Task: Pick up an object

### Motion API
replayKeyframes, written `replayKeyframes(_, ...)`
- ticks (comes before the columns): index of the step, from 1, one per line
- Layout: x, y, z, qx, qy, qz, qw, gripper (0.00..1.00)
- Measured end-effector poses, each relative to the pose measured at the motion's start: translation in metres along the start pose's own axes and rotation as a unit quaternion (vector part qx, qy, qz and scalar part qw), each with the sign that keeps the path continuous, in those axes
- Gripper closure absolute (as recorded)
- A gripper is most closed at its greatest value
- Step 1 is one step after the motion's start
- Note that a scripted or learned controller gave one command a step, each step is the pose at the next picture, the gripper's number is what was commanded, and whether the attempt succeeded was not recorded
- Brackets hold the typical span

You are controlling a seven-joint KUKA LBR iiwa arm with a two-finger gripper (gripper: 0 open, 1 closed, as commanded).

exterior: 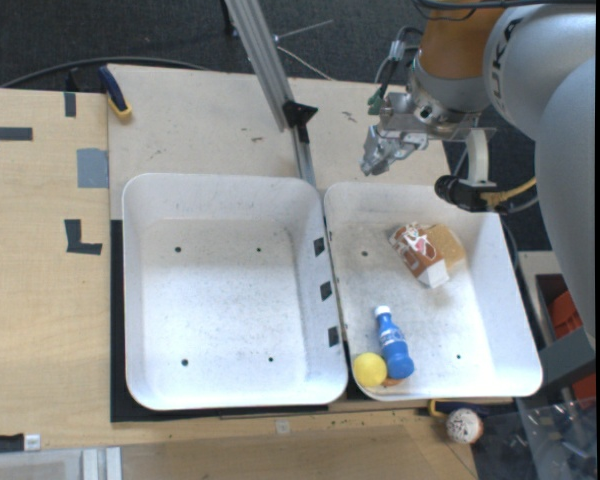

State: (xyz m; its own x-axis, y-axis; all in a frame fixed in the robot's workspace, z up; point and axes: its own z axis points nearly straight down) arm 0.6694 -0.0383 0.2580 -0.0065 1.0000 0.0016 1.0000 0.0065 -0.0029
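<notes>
Working from the near edge of the bench outward: a small speckled pale ball (464, 425) lay outside the bins, just past the near rim of the right-hand shallow white plastic bin (510, 298). Inside that bin, at its near-left corner, a small round yellow ball (369, 370) sat touching a small blue plastic bottle with a white cap (391, 343), the bottle lying on its side with the cap pointing away from the camera. Further back, toward the middle-right of the same bin and well apart from those two, a crumpled brown, red and white carton (427, 251) lay tilted on the floor. The left-hand shallow white plastic bin (140, 268) held no objects that could be made out. Beyond both bins, a slanted grey metal rail (263, 58) crossed the bench, and a blue-and-yellow clamp handle (114, 92) rested near the far-left corner.

The grey two-finger gripper (378, 158) hung above the far rim of the right bin, clear of every object. Nothing was between the fingers; whether they were spread or closed could not be told at this angle.

Judgement: approach stage, no grasp begun. The carton looked the nearest candidate and the easiest, being isolated. A good attempt would centre over it, align the fingers across its narrower side, and descend straight. The bottle and yellow ball, being in contact and near the bin wall, seemed likelier to roll or slip.
</notes>
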Motion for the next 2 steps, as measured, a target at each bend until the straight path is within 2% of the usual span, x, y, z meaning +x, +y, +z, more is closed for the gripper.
replayKeyframes(1, 0.048, 0.001, 0.021, 0.001, -0.001, 0.000, 1.0000, 1.00)
replayKeyframes(2, 0.109, 0.012, 0.030, -0.001, -0.001, 0.000, 1.0000, 1.00)
